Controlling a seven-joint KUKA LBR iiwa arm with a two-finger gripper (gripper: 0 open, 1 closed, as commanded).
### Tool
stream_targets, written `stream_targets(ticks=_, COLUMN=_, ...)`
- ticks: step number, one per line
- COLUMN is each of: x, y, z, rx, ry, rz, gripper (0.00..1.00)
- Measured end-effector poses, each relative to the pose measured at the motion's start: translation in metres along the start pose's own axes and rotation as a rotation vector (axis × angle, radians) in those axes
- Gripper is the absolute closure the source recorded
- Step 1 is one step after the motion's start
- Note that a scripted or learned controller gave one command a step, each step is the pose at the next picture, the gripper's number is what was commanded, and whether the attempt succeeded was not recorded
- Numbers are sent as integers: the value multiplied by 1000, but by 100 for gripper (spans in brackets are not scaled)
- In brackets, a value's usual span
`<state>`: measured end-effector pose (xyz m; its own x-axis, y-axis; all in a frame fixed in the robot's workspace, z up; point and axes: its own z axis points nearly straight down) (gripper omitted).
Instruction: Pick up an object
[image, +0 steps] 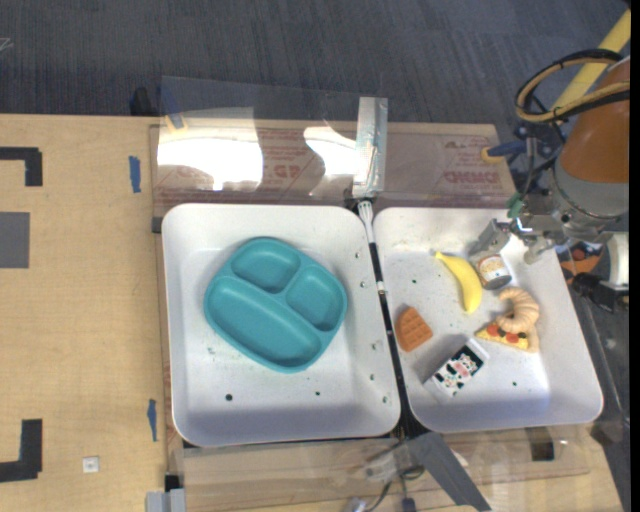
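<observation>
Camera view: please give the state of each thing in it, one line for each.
Teal three-compartment plastic plate: flat in the left white bin, nothing on it.
Yellow toy banana: lying in the right white bin.
Orange-brown toy bread slice: lying flat.
Small black-and-white box: lying tilted.
Gripper: over the right bin's far edge.

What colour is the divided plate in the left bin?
Teal, plain with no pattern: the divided plate, clearest in the camera view.

Robot lab: cardboard-topped bench (70, 300), two white bins (180, 300), taped markers (134, 172), cabling (560, 85).
</observation>
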<state>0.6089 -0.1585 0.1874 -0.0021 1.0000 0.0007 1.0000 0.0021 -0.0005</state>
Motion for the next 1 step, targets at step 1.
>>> stream_targets(ticks=1, x=-34, y=37, z=91, rx=-5, ry=-1, rz=-1, gripper=0)
